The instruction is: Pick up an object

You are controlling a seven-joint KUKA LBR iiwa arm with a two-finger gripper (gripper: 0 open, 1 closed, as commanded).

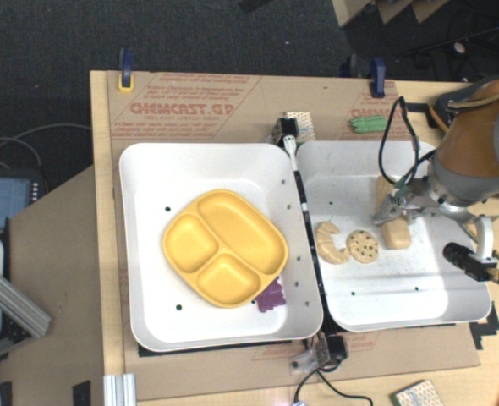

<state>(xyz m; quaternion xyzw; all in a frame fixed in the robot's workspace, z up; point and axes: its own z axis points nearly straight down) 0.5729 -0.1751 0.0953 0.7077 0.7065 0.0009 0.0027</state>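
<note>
In the right bin (419, 299) lie a pale croissant-shaped piece (330, 242), a round chocolate-chip cookie (364, 246) and a tan block (397, 236). Another tan piece (384, 190) sits just behind them. My gripper (393, 213) reaches in from the right and is low over the bin, between the two tan pieces and right above the tan block. The grey wrist and cables hide how it meets them.
The left bin (148, 227) holds a yellow divided plate (224, 248) with a small purple toy (271, 296) at its front right edge. A green item (370, 124) lies on the bench behind the right bin. A black part (468, 262) of the arm overhangs the right bin's right side.
</note>
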